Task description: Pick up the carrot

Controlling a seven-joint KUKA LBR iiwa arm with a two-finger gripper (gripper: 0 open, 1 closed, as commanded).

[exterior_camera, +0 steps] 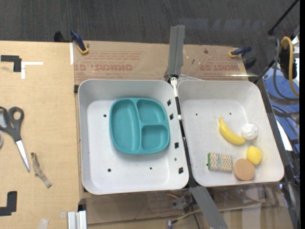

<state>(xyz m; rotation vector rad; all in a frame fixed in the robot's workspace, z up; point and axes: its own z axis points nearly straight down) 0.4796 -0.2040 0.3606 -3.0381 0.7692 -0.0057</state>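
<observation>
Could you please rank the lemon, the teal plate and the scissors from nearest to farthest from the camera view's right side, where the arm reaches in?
1. The lemon, right bin's near right corner.
2. The teal plate, in the left bin.
3. The scissors, on the bench at far left.

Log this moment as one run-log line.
left bin: teal plate | right bin: banana, lemon, white ball, cracker, round tan piece | pick: not started
</observation>
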